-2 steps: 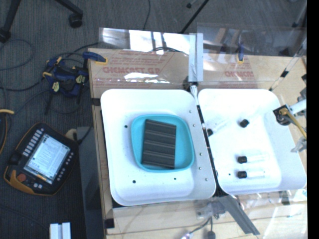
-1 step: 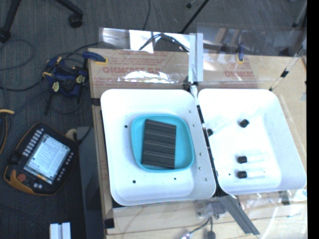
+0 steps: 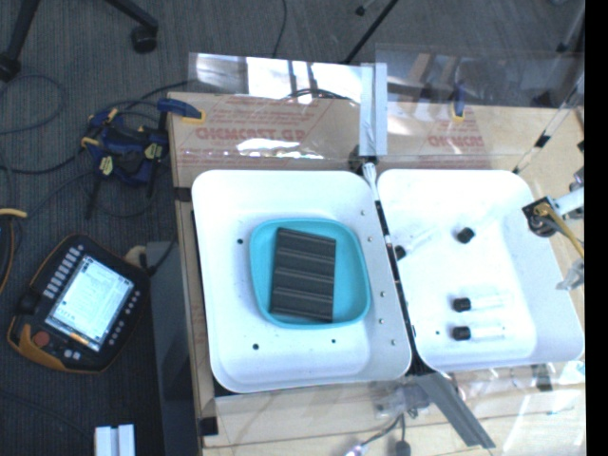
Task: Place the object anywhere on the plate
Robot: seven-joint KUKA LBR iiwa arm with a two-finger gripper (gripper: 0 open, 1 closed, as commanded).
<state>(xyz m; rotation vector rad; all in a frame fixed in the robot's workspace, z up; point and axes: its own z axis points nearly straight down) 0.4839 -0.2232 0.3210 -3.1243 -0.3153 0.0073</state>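
The dark ribbed block [image 3: 304, 274] lies flat on the blue plate [image 3: 261, 255] in the left bin [image 3: 214, 217], so the placing looks done. The arm is out at the right edge; I can't tell the pincer's state. Next, probably just staying clear.

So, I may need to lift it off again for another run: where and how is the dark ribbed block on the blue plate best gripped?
The dark ribbed block lies flat in the blue plate, long axis nearly up-down in the view, slightly tilted. Probably best to come straight down from above and close across its narrower width, near mid-length. The plate's raised rim would likely hinder a sideways approach.
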